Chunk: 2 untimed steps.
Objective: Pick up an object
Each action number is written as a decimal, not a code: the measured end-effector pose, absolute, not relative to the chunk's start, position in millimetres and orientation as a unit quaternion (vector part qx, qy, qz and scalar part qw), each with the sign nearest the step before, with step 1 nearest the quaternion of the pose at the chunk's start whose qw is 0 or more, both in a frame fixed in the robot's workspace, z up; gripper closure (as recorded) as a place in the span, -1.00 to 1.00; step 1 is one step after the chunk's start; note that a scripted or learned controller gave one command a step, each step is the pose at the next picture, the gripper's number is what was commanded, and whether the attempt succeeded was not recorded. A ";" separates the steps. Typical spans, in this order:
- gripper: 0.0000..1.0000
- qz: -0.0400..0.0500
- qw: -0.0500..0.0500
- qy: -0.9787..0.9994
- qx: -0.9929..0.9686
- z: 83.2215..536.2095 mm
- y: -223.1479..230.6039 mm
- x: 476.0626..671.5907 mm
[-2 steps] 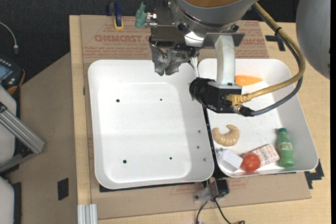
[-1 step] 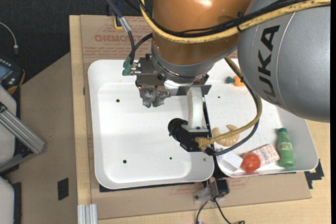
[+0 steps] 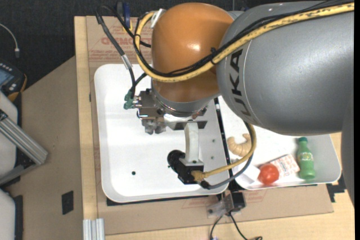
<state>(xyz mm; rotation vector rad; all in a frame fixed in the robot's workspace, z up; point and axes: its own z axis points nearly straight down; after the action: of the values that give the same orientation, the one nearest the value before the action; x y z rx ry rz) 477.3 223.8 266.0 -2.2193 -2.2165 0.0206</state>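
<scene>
Arm's orange wrist hangs low over the left bin, blocking the jaws so can't tell their state; pickable items, a red tomato, green bottle and tan curved piece, sit in the right bin.

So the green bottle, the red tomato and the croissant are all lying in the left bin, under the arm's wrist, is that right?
Not quite. The camera view shows the green bottle, the red tomato and the croissant in the right bin, not the left one. The rest holds: they lie together near the arm's wrist, which hangs over the left bin.
</scene>
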 end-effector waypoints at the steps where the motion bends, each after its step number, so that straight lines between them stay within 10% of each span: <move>1: 1.00 -0.005 -0.002 -0.707 -0.707 354.4 224.7 480.2; 2: 1.00 0.007 0.003 -0.707 -0.708 241.2 223.8 477.0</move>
<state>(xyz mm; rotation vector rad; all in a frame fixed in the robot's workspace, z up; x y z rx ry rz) 477.0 223.8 241.2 -2.2193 -2.2160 0.0207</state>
